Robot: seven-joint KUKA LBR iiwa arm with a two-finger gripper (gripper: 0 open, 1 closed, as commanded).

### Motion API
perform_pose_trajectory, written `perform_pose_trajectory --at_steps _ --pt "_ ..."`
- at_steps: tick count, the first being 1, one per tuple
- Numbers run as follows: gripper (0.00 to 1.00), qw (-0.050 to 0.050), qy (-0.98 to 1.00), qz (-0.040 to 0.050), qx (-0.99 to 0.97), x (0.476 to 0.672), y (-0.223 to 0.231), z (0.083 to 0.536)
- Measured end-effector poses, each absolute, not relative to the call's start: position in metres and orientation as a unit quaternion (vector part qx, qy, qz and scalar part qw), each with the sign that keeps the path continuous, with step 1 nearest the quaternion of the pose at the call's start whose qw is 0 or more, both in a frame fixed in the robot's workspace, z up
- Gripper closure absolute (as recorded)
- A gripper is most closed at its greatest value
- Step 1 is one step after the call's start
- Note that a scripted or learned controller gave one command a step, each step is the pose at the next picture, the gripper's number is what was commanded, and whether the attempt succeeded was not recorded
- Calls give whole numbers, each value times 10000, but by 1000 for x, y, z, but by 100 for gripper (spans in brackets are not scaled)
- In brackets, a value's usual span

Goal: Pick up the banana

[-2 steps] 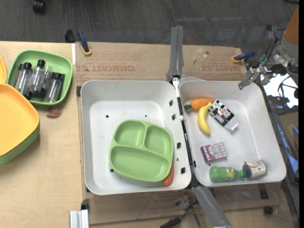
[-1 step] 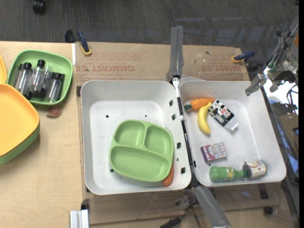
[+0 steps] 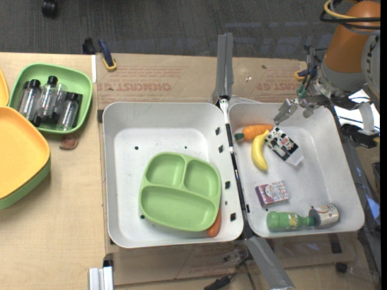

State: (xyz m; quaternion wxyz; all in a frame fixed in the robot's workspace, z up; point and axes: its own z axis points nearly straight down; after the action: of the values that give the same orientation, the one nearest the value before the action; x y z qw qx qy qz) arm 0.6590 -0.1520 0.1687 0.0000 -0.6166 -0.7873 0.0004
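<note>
The yellow banana lies in the right bin, in its upper left part, curved and pointing toward the front. An orange carrot touches its far end, and a black-and-white packet lies just to its right. My gripper hangs over the bin's far edge, up and to the right of the banana and apart from it, with nothing seen in it.
The right bin also holds a purple box and a green bottle near the front. In the left bin lies a green divided plate. A green tray of bottles and orange plates sit on the bench at left.
</note>
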Motion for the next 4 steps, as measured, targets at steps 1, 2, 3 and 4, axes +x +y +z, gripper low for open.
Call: perform_pose_trajectory --at_steps 1,2,3,4 --pt "0 2 -7863 7 -6179 659 -98 122" --pt "0 8 -7348 9 -6783 626 -99 149" --pt "0 -10 -7528 0 -6583 635 -100 125" --pt "0 10 -7181 10 -6960 616 -102 141"
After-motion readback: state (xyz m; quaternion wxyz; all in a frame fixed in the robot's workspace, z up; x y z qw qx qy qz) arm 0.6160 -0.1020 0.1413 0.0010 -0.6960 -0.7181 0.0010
